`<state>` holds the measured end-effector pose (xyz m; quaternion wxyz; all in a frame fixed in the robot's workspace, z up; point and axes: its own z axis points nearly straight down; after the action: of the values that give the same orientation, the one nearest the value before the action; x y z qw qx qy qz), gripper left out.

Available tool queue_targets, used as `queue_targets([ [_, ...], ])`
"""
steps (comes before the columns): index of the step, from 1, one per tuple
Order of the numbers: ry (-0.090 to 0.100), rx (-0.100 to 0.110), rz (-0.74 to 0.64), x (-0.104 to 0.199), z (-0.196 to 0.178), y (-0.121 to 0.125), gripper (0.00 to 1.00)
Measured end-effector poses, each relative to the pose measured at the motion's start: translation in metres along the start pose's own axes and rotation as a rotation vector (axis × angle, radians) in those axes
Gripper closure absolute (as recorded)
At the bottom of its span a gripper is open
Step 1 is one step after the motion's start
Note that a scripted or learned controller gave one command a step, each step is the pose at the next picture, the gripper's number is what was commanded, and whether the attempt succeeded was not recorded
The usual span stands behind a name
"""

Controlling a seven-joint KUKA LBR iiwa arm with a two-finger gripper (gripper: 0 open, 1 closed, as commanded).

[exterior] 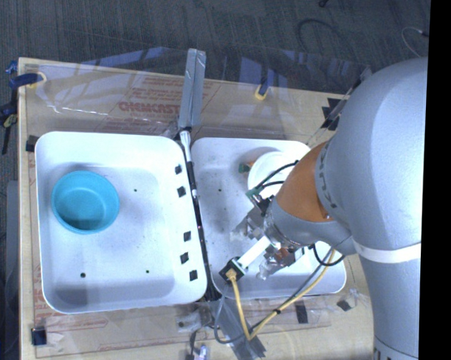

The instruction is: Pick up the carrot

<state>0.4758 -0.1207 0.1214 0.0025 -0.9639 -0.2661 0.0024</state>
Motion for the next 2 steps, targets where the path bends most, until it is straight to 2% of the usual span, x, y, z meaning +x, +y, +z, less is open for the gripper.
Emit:
queue_targets([
  [1,0.004,-0.003,0.328,-0.013,-0.097,0.094,0.0],
  [2,0.0,0.002,0.331,-0.018,-0.022,0.029,0.0],
])
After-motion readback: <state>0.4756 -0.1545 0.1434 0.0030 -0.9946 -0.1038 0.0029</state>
